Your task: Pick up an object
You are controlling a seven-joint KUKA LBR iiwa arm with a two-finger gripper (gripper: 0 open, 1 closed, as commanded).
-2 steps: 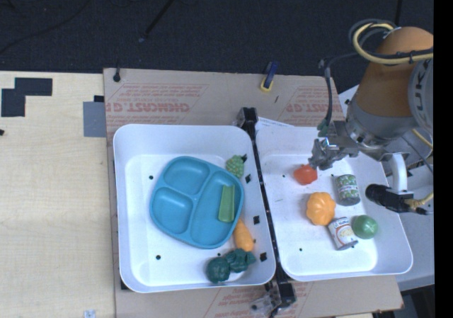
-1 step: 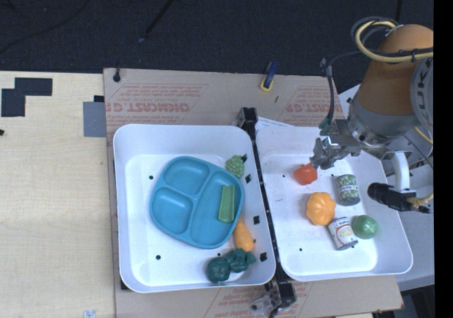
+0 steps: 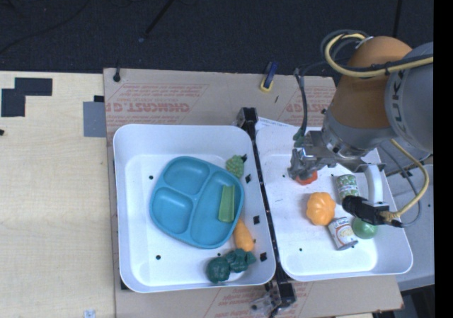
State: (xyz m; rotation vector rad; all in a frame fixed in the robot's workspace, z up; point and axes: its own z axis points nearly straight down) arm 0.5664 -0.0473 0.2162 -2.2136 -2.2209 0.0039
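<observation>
While the arm leans in from the right, its gripper (image 3: 304, 168) hangs low over the right-hand bin (image 3: 396, 261), directly above a small red-orange thing (image 3: 306, 178) that peeks out beneath the tips. Whether anything is pinched I cannot tell. That thing looks roundish, with no clear long axis. Just right of the gripper and nearer me sits an orange pumpkin (image 3: 320, 208); two little cans (image 3: 345, 232) lie farther right.

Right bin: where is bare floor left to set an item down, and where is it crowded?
In the right bin, bare floor runs along the left wall and the near edge, left of the orange pumpkin. It is crowded on the right around the small can, jar and green ball, and under the hand.
</observation>
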